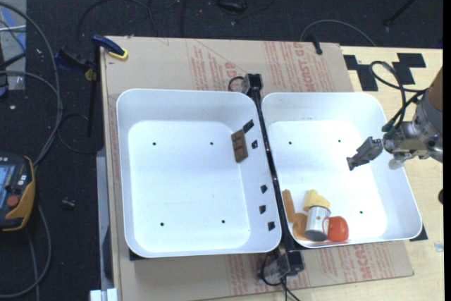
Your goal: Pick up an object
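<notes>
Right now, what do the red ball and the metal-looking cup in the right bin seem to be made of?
Red ball: probably smooth plastic or rubber, going by its even, glossy colour. Cup: likely bare metal, given the grey sheen on its side, though it could be silvered plastic.

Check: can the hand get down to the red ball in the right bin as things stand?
Probably yes. The hand hangs over the right bin, with bare floor between it and the red ball. The metal cup touching the ball and the near wall may crowd the approach.
</notes>
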You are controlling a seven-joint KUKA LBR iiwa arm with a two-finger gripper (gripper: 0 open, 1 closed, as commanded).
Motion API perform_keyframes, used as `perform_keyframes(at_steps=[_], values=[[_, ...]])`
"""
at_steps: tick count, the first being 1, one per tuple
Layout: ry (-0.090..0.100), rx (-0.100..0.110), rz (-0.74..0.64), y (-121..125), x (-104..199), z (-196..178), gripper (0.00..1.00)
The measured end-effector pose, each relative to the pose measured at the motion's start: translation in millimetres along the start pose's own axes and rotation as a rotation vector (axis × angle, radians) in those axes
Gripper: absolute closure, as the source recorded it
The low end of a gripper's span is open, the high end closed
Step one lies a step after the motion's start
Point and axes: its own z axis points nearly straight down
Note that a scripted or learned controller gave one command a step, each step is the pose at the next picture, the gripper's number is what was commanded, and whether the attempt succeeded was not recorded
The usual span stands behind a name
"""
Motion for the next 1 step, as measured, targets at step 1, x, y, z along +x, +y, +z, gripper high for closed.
perform_keyframes(at_steps=[1], values=[[0.0, -0.002, -0.002, 26.2, 12.1, -23.5, 0.0]])
